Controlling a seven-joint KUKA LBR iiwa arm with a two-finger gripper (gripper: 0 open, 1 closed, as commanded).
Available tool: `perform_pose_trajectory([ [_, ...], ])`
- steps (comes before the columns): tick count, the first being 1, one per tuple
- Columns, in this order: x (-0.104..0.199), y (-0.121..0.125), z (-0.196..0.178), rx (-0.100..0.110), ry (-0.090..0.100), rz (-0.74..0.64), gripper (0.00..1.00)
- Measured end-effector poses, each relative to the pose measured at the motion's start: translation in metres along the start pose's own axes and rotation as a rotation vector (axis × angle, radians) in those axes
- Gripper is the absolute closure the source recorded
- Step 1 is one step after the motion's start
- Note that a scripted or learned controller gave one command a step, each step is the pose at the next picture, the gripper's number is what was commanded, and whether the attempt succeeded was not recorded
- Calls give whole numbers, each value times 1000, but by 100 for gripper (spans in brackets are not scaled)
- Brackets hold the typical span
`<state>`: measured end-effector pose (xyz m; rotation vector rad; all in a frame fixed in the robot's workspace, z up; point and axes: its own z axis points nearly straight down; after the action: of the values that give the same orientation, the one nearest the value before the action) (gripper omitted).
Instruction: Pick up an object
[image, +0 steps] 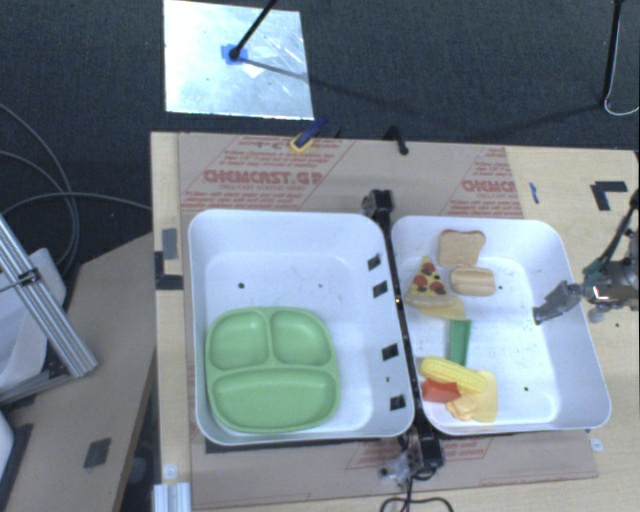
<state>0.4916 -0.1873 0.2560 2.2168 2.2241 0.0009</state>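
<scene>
The right bin (560, 400) holds toy food. A slice of bread (460, 245) lies at the back, with a tan bun (473, 281) just in front of it and a pizza slice (430, 284) to their left. A green stick (459, 343) lies in the middle. At the front sit a corn cob (452, 373), a red piece (438, 391) and a yellow piece (478, 402). My gripper (555, 302) reaches in over the right side of this bin, well to the right of the food and apart from all of it.
The left bin (290, 240) holds a green divided plate (272, 368) at its front. A black divider with clips (392, 300) runs between the bins. Cardboard (260, 170) lies under both. A metal frame (40, 320) stands at the left.
</scene>
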Motion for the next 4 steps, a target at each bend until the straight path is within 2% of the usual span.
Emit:
perform_pose_trajectory([
  [1,51,35,177,0,5,-4,0],
  [2,104,-7,172,5,4,-4,0],
  [3,200,-1,65,-12,-4,-1,0],
  [4,285,29,72,-2,4,-10,0],
])
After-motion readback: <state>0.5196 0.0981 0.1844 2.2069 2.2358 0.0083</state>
